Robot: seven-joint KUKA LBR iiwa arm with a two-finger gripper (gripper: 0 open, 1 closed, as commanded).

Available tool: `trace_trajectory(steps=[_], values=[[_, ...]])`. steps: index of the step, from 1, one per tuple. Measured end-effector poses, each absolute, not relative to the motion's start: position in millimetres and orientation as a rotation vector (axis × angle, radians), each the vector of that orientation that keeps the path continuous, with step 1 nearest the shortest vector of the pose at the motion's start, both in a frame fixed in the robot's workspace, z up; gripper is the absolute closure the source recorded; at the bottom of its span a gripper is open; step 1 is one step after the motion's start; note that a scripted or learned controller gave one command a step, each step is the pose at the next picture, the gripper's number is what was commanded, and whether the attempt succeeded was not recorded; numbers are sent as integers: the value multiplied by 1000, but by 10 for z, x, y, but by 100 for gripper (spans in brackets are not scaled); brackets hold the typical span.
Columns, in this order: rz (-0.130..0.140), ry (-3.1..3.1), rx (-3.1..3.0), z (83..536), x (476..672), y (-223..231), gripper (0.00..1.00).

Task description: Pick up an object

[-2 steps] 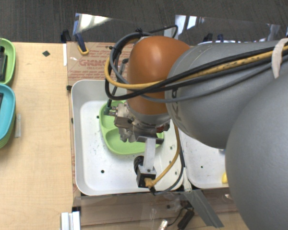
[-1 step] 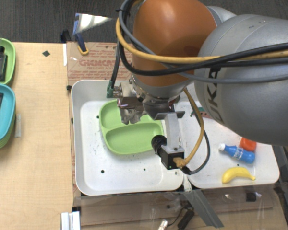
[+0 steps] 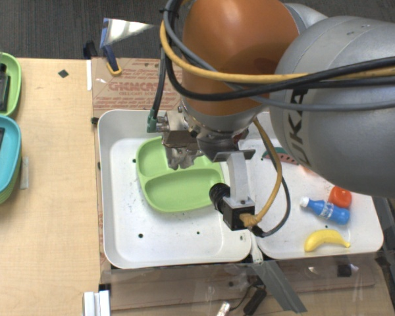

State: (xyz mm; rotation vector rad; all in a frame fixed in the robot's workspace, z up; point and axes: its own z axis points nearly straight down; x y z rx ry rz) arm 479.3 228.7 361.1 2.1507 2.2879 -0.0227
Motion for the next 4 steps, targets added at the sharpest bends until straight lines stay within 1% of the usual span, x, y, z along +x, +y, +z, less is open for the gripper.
trace_trajectory(steps=[1,2,3,4], values=[[-10,1748,2608,4149,4785,2266,100],[-13,1383,2819,2137,4773,2273,100],[-15,1268,2873,1137,4763,2265,100],[-7,709,3057,2314,4781,2276,100]])
